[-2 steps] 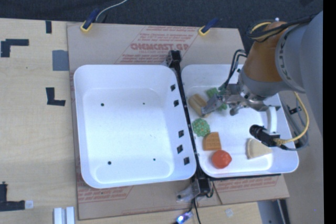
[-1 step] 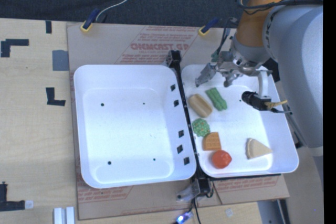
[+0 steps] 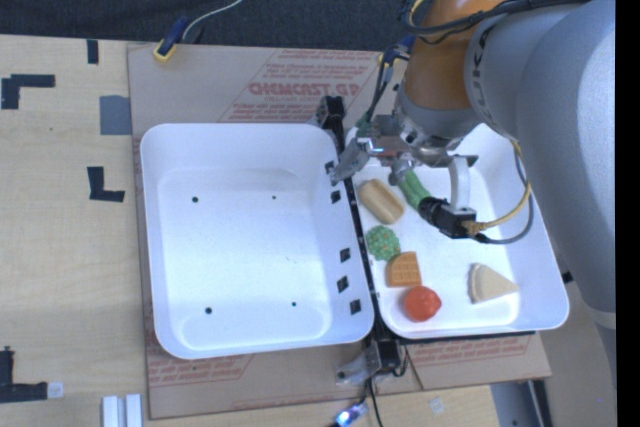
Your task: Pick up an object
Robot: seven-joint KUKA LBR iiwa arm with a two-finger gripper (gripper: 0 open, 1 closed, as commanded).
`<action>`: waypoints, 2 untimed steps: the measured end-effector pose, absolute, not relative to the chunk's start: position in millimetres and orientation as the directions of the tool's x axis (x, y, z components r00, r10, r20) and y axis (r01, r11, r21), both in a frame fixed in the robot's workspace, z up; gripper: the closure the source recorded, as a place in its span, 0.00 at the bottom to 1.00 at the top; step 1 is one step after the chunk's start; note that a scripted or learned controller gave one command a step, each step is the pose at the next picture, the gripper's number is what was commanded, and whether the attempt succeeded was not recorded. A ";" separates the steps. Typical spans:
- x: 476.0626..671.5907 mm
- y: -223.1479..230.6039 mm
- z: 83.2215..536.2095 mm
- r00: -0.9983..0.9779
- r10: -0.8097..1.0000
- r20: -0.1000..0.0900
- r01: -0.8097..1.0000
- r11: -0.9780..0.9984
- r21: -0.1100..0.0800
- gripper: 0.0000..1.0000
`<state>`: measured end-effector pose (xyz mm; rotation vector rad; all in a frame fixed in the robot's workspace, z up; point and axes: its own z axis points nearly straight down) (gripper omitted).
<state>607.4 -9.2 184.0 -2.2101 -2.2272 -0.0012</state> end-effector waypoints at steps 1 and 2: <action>668.6 -3.8 197.9 -0.003 1.000 0.000 1.000 0.003 0.002 0.00; 602.4 68.4 181.0 -0.006 1.000 0.002 1.000 0.006 -0.009 0.00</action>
